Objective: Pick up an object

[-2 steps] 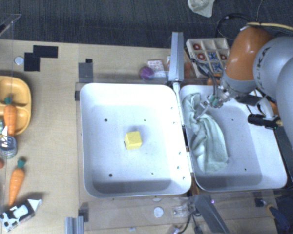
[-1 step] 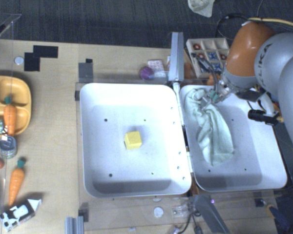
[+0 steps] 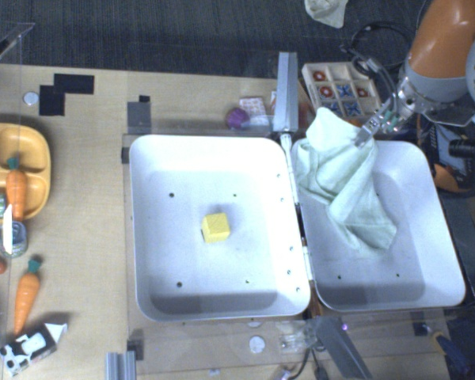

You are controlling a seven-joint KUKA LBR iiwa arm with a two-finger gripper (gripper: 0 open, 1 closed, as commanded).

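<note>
Upper right of frame: end effector (image 3: 370, 129) pinched top corner of pale green towel (image 3: 350, 187), fingers closed on cloth. Towel hung down-left from grip, long axis diagonal, lower folds resting in right bin (image 3: 427, 279). Yellow block (image 3: 216, 227) sat mid left bin (image 3: 166, 291), well apart.

Bright, even overhead light; slightly soft, low-resolution picture.

Glare-free but nearly blown-out white on the left bin (image 3: 158, 283) and right bin (image 3: 439, 283), with soft grey shading along near walls. Faint, short shadow under the yellow block (image 3: 216, 227); broader soft shadow under the cloth (image 3: 348, 188) on the right bin floor. Warm sheen on the arm's orange band (image 3: 451, 18). Dark, grainy floor at top, little detail there. Mild blur on small items at left edge, such as the carrots (image 3: 24, 295). Gripper (image 3: 370, 130) small and indistinct, fine detail lost.
</note>
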